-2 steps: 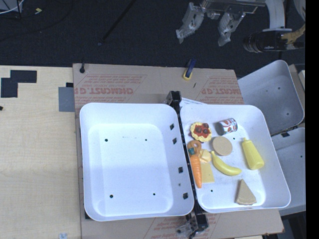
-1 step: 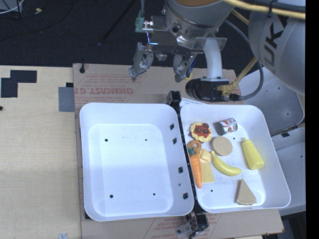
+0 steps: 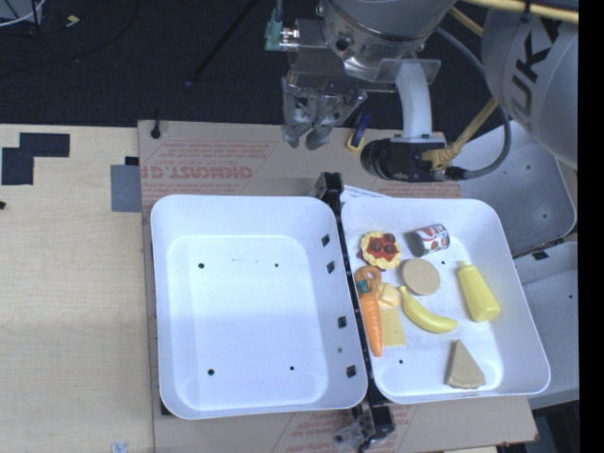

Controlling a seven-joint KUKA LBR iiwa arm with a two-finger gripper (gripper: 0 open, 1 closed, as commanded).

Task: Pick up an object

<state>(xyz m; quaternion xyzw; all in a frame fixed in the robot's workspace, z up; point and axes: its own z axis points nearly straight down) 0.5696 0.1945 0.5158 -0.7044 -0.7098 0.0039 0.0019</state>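
Nine toys to choose from, all in the right bin (image 3: 510,347): a carrot (image 3: 372,327) lying against a pale cheese slice (image 3: 392,328), a pretzel (image 3: 367,276) touching the carrot's top, a banana (image 3: 427,315) curled just under a tan disc (image 3: 421,276). Looser pickings round the edge: a small pizza (image 3: 381,247), a red-and-white can (image 3: 429,239) on its side, a yellow bottle (image 3: 478,293), a tan wedge (image 3: 463,366) alone near the front. Up behind the bins, over the cardboard-covered bench (image 3: 226,163), jaws parted only a little and gripping nothing, well apart from every toy. Plenty of room for trouble from here. Dropping into the carrot-cheese-pretzel huddle likely means landing on top of a piece rather than around it, or pinching two and lifting neither. Flat things like the disc and the cheese slice, probably too low to catch, apt to be skated over. Round can and smooth bottle, liable to roll or squirt sideways under a closing pinch. Carrot tight by the black divider (image 3: 340,281) between the bins, so a risk of clipping that wall on the way down. With so narrow a spread, a fair chance of simply pushing a toy aside. Wedge or bottle looking the safest bet, standing clear of neighbours. Left bin (image 3: 179,253) no concern for the pick.
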